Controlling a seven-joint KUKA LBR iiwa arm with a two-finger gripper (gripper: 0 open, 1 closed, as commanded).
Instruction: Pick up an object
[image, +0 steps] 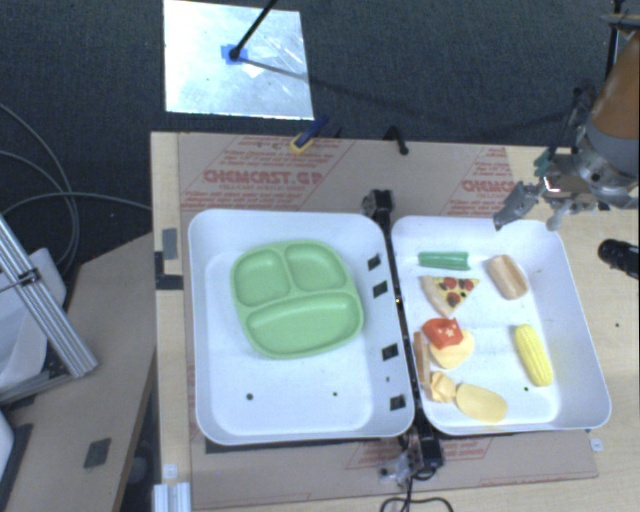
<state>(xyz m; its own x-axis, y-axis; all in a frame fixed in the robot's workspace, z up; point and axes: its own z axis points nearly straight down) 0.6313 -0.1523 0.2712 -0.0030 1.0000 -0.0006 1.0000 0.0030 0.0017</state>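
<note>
The right bin holds toy food: a green stick, a hot dog, a pizza slice, a red and orange piece, a corn cob, a yellow oval piece and a tan stick. My gripper hangs over the bin's far rim, up and right of the hot dog. Its fingers are spread open, and nothing sits between them.
A green divided plate lies in the left bin. Black clips line the seam between the bins. A shiny metal sheet lies beyond the bench. A metal frame and cables stand at the left.
</note>
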